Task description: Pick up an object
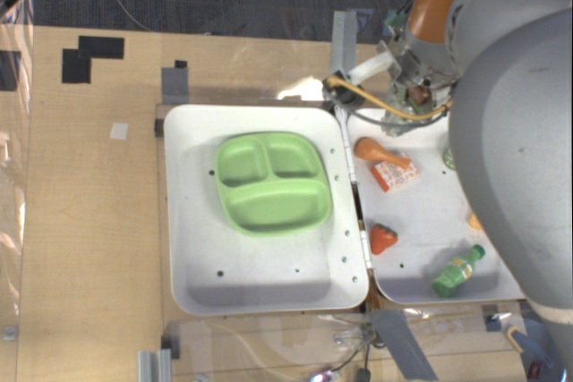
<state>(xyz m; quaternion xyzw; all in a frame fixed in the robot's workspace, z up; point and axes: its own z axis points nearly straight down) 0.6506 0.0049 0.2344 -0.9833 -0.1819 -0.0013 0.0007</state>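
Camera view, left bin: a white bin (192,282) on the pale wooden surface (81,219) holds a green divided plate (271,182), lying flat near its middle.
Camera view, right bin: a second white bin (421,219) sits just beside the first and holds the loose pieces.
Carrot-shaped toy: an orange carrot toy (374,151) lies near the bin's upper left, touching a small orange-and-white box (397,174).
Strawberry: a red strawberry toy (383,238) lies alone by the bin's left wall.
Bottle: a small green bottle (457,272) lies on its side near the front edge, tilted.
Gripper: the gripper (414,92) hangs over the far end of the right bin, amid yellow cable; I cannot tell how it is set, and nothing shows in it.
Handling: these pieces look light, stiff and smooth, so likely slippery. The bottle seems the easiest pick, taken across its round body at mid-length; the strawberry stands clear but is small.
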